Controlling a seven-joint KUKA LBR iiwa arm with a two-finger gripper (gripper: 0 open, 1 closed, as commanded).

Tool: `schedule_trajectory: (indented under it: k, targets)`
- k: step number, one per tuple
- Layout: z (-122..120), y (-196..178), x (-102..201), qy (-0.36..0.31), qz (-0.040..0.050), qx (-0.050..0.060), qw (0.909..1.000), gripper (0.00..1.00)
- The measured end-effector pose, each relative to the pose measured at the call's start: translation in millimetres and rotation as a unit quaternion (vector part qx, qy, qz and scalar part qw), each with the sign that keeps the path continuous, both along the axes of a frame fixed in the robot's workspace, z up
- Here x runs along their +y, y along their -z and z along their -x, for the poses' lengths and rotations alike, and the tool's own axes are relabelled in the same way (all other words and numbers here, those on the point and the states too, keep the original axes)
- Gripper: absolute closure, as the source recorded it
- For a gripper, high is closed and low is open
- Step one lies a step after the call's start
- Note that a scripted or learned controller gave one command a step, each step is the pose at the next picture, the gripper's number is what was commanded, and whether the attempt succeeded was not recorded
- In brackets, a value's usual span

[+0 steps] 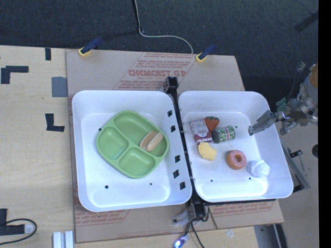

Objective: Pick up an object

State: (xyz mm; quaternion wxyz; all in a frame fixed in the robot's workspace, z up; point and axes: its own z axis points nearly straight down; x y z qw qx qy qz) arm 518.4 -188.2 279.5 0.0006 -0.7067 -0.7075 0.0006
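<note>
The pincer (pixel 260 124) is hovering over the right bin's (pixel 269 190) right edge; whether its fingers are apart, I cannot tell. The green can (pixel 224 134) is lying just left of it, the donut (pixel 236 159) below-left.

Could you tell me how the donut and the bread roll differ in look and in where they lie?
The donut is a pink-orange ring with a hole; the bread roll is a tan, solid oblong. The donut lies on the floor of the right bin; the bread roll lies in a compartment of the green tray in the left bin. Both look like toy food.
</note>
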Motion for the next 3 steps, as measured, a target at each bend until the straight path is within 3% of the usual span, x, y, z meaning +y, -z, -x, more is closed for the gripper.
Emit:
schedule_trajectory:
  k: [1, 2, 3]
  targets:
    - [39, 142, 41, -0.001, -0.0034, 0.008, 1.0, 0.0]
    - [36, 124, 39, 0.0, -0.0005, 0.001, 1.0, 1.0]
    - [-108, 194, 83, -0.005, 0.0003, -0.006, 1.0, 1.0]
